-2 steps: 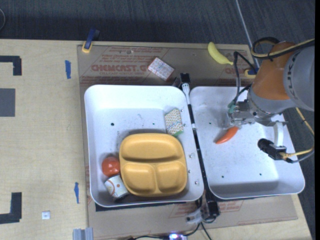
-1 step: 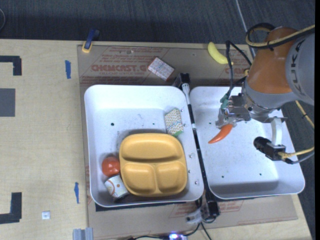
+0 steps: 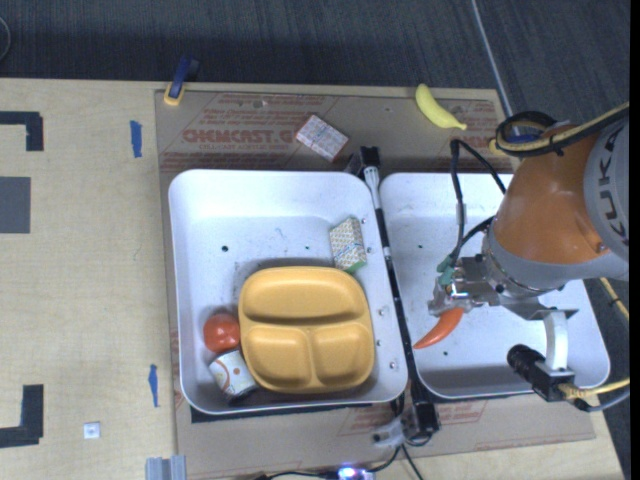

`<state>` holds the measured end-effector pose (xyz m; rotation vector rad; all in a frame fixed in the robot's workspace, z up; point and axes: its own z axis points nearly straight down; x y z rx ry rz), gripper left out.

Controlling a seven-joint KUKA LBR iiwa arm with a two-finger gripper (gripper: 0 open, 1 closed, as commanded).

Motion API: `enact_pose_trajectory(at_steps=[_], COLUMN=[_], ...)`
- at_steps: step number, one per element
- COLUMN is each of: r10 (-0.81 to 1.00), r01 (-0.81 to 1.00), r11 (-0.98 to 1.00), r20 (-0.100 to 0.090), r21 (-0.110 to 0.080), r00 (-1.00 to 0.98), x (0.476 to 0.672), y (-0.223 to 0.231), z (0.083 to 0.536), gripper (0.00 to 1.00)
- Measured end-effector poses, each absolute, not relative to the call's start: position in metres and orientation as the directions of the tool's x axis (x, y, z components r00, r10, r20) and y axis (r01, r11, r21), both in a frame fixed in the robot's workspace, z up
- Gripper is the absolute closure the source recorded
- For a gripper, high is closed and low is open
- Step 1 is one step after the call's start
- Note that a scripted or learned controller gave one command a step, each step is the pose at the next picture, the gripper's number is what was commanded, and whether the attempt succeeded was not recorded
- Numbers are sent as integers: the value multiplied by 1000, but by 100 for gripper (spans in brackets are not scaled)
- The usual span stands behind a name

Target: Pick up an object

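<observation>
The bench (image 3: pixel 80 298) carries two white bins, and the arm (image 3: pixel 560 218) hangs over the right bin (image 3: pixel 420 198) with the tool (image 3: pixel 458 296) low inside it. To the tool's far side, the left bin (image 3: pixel 200 208) holds a yellow divided tray (image 3: pixel 305 328), a red ball (image 3: pixel 221 330), a small cylinder (image 3: pixel 231 372) and a patterned packet (image 3: pixel 348 242), all well apart and no hindrance. The orange carrot-shaped piece (image 3: pixel 441 328) sits right at the tool, its thick end touching the tip; whether the tool is clenched on it I cannot tell. It looks light, stiff and smooth, likely slippery along its taper, so the thick end seems the safest hold. The bin's near wall stands close.
</observation>
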<state>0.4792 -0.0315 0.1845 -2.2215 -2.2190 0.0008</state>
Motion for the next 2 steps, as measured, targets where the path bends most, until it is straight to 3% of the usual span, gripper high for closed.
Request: enact_pose_trajectory(at_steps=[1, 2], r10=[1000, 1000], r01=[1000, 1000], r11=[-2, 2], r20=[0, 0], r21=[1, 4], r00=[2, -2], x=[479, 481], y=[-69, -11], z=[185, 211], gripper=[100, 100])
